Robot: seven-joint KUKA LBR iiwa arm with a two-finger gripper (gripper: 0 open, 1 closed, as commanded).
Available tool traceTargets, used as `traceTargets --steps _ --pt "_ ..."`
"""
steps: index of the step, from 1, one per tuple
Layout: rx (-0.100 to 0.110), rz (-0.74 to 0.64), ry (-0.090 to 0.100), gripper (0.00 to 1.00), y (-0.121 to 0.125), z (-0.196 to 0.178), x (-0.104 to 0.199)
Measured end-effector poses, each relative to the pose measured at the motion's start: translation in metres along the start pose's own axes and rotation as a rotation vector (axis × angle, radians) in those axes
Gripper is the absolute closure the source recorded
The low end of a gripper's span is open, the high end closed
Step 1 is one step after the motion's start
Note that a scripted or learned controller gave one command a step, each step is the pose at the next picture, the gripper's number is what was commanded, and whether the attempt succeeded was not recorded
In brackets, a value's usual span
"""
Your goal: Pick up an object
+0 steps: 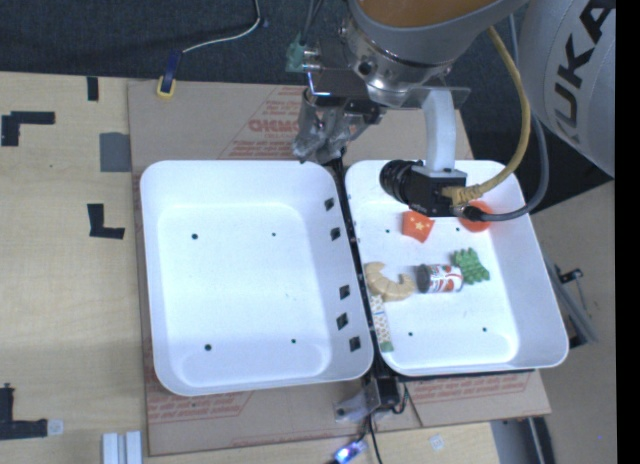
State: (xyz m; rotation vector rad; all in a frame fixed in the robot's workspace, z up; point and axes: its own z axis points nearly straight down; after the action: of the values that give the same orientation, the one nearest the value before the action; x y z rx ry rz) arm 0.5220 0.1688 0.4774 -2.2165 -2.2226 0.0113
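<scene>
The right bin (500, 347) holds several small things. An orange-red block (417, 226) lies near its back. A small dark bottle with a red label (441, 279) lies on its side mid-bin, touching a green bumpy toy (470, 266) on its right. A tan curved piece (386, 283) rests to the bottle's left, with a patterned strip (381, 325) below it by the bin's left wall. My gripper (323, 142) hangs over the back edge where the two bins meet, apart from all these things. Nothing shows in its grasp.
The left bin (160, 252) sits beside the right one on a cardboard sheet. A black cylinder (405, 181) and yellow cable (510, 167) from the arm overhang the back of the right bin, partly covering a red-orange thing (479, 216). Black clips (345, 292) line the shared wall.
</scene>
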Motion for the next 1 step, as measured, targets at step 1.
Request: traceTargets --steps 1 --pt "0.013 0.002 -0.004 1.0 0.0049 0.2176 -0.0075"
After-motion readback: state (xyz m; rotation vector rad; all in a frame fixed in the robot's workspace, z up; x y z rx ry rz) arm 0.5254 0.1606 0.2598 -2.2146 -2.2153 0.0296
